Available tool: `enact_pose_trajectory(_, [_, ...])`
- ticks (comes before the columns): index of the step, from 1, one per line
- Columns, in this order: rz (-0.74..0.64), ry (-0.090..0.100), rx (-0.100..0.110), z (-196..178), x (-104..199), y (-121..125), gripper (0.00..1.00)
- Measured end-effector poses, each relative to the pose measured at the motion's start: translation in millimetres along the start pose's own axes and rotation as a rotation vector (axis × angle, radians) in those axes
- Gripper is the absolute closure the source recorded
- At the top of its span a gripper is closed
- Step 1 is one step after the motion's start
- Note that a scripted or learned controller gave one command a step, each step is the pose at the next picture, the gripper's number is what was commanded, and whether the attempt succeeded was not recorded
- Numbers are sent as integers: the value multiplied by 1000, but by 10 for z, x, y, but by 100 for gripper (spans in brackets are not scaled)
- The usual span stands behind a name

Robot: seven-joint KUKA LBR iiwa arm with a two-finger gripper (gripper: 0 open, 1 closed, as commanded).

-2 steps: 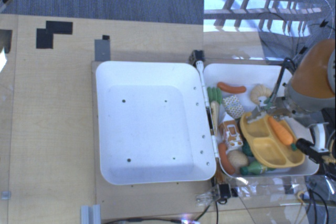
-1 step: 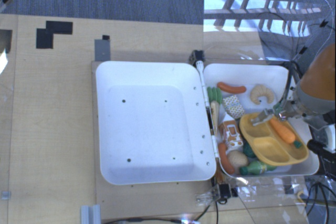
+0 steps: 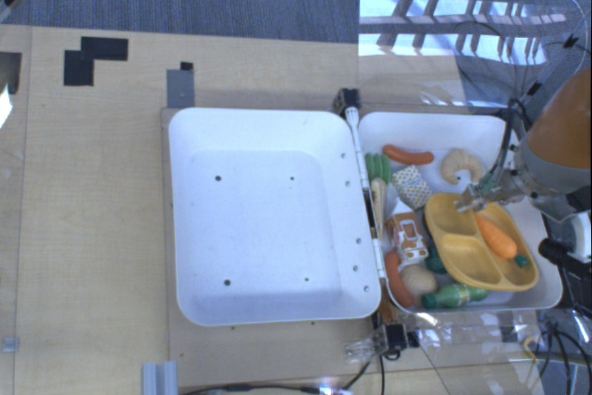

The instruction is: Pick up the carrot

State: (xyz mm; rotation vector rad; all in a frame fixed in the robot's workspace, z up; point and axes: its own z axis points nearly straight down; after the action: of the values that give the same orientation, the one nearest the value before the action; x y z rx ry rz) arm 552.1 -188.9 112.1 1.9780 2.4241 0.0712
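Though small, bright orange carrot (image 3: 498,238)

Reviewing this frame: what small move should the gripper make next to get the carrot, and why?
Probably shift slightly toward the view's lower right, then descend. The gripper sits at the upper rim of the yellow dish in the right bin, while the carrot lies in the dish, apart from the gripper.

Two white bins sit on the tabletop (image 3: 92,245): the left bin (image 3: 268,217) and the right bin (image 3: 546,291). In the right one lie one carrot (image 3: 498,238), one yellow tray (image 3: 472,259), one sausage (image 3: 408,155), one croissant (image 3: 462,165), one potato (image 3: 418,280) and one green bottle (image 3: 453,296). Other small items there are too jumbled to count.
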Motion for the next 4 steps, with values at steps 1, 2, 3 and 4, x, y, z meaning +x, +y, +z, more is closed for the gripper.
enact_pose_trajectory(1, [68, -22, 24, -783, 693, 835, 100])
enact_pose_trajectory(2, [79, -23, 34, -746, 634, 784, 0])
enact_pose_trajectory(3, [28, -26, 45, -495, 136, -555, 0])
enact_pose_trajectory(4, [-45, -46, 10, -247, -6, -450, 0])
